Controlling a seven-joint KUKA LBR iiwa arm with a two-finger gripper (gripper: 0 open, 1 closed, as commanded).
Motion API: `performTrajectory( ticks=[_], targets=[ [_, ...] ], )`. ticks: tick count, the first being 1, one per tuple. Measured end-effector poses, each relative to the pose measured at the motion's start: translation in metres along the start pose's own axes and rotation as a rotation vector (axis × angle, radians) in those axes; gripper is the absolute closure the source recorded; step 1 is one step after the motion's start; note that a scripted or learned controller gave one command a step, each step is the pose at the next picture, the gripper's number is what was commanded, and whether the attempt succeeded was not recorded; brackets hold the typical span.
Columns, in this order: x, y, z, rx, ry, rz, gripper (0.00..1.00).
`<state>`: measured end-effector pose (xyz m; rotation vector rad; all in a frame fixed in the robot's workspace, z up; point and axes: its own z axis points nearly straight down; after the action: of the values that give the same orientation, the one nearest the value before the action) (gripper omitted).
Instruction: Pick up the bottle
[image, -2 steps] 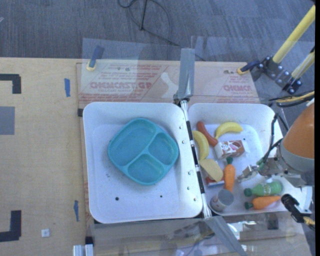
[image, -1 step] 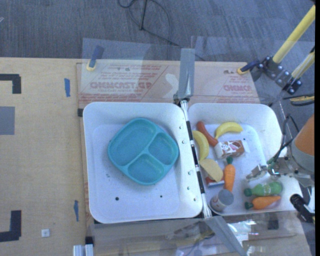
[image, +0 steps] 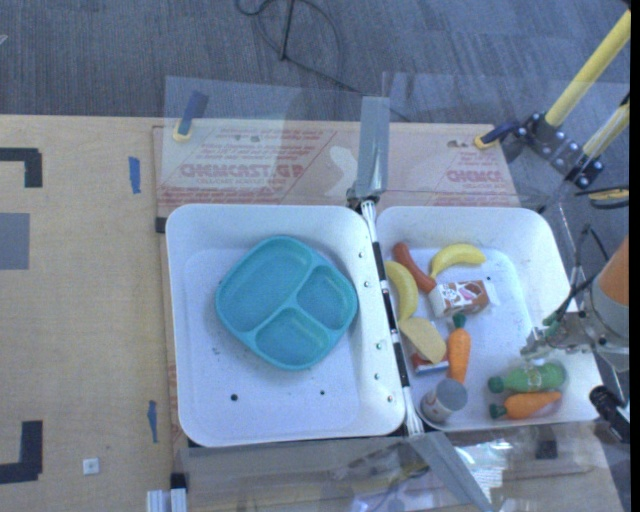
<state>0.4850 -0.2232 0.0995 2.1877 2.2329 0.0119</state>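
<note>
The claw (image: 548, 340) sits at the right side of the frame, inside the right bin (image: 545, 232), and it hangs just above the green bottle (image: 528, 379). I cannot tell if the claw is open or closed, because it is small and blurry here. The bottle lies on its side in the lower right part of the right bin. An orange carrot (image: 528, 404) lies right below the bottle, almost touching it. Another carrot (image: 458, 351) stands a bit to the left, and two yellow bananas (image: 455, 258) and a little juice box (image: 462, 297) sit higher up in the same bin. A round grey can (image: 443, 399) is near the bottom edge. The left bin (image: 190, 330) holds a blue plate (image: 287, 300) with three parts. I think the arm is in the reaching step, and the bottle is not picked up yet, since it lies flat on the bin floor. Next, the claw likely needs to come down right over the middle of the bottle and squeeze it across its thin side. It should take care not to grab the carrot beside it by mistake.
</note>
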Motion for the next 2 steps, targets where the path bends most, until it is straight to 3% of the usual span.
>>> performTrajectory(
  ticks=[1, 2],
  targets=[
    [0.0334, 0.0208, -0.0229, 0.015, 0.004, 0.073, 1.00],
    [0.0334, 0.0208, -0.0229, 0.015, 0.004, 0.073, 0.00]
  ],
)
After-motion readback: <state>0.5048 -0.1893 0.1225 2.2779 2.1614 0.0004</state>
